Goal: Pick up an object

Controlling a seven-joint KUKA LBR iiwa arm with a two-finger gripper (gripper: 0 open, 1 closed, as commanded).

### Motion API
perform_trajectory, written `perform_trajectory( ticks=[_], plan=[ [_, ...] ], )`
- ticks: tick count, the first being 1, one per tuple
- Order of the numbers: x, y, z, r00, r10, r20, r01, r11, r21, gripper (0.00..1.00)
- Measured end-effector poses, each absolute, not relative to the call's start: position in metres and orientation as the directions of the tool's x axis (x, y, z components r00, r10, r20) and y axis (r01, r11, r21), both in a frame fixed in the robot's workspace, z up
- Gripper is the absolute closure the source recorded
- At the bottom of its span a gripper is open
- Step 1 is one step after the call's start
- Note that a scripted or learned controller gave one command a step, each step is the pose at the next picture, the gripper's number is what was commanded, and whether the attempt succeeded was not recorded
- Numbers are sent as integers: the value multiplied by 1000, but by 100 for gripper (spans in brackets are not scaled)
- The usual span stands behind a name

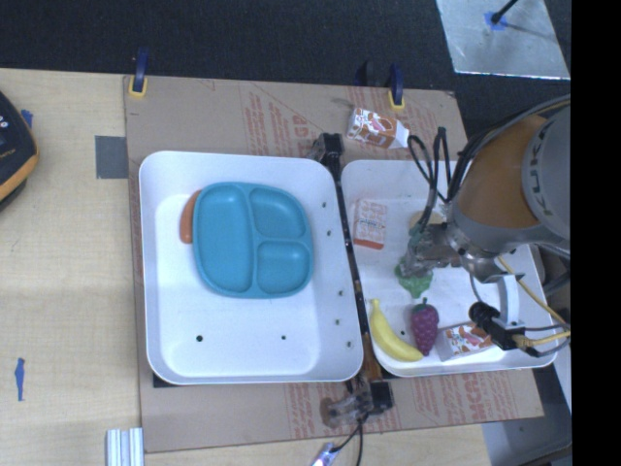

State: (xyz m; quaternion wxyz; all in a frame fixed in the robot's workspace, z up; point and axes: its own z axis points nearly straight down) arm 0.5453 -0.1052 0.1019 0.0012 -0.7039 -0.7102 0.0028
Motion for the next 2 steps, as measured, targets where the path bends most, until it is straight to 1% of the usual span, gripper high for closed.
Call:
perform_trajectory(
  ticks=[1,2],
  plan=[
    [545,-105,102,-9,1000,-2,1000,9,-5,0],
    [545,-106,112,-13,1000,-4,1000,13,-7,100]
  ],
)
